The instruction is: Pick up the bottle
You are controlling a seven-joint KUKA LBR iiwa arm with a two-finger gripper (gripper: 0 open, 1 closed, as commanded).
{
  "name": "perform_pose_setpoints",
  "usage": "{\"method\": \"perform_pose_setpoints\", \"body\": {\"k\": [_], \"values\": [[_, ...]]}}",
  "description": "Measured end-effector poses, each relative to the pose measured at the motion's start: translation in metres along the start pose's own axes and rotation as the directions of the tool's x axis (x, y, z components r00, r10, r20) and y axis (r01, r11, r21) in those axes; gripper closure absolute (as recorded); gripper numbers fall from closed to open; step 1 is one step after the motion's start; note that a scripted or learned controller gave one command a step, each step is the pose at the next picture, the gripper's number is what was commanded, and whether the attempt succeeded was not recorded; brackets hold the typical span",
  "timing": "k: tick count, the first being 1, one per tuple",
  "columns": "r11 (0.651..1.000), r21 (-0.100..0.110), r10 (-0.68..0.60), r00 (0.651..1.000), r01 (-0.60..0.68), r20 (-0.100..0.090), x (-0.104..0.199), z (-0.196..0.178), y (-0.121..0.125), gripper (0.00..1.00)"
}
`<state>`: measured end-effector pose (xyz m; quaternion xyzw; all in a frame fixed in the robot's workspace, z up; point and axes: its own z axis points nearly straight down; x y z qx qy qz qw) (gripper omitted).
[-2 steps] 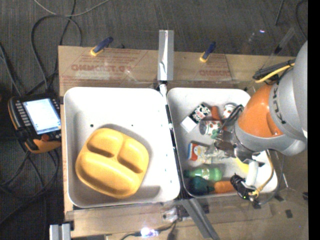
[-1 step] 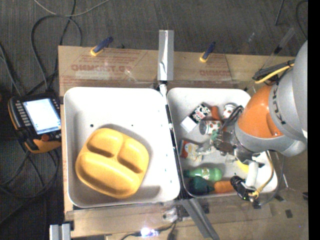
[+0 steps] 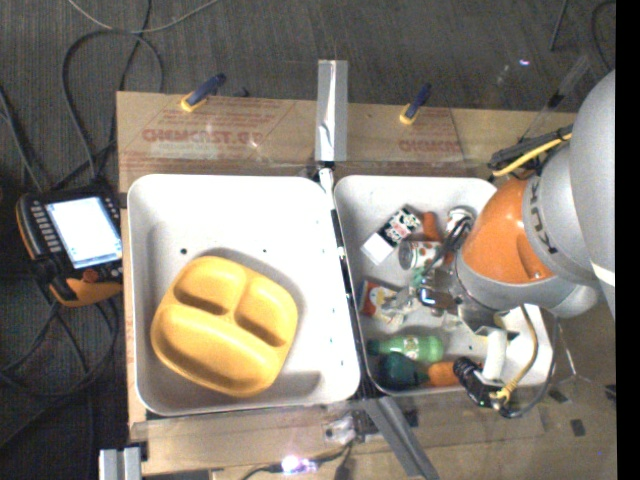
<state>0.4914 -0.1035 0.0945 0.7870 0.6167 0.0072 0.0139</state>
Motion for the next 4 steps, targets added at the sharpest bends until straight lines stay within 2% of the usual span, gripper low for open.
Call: {"method": "perform_pose_setpoints", "body": {"k": [1, 2, 3, 4], "values": [[1.000, 0.003, -0.024, 1.000, 0.024, -0.005, -0.004, 0.000, 0.001, 0.00], [1.000, 0.007, 0.019, 1.000, -0.019, -0.009, -0.003, 0.001, 0.000, 0.00], [0.981, 0.034, 0.191, 0.982, -0.191, 0.006, 0.006, -0.069, 0.033, 0.00], [0.976, 0.017, 0.216, 0.976, -0.216, -0.005, 0.008, 0.000, -0.005, 0.00]]}}
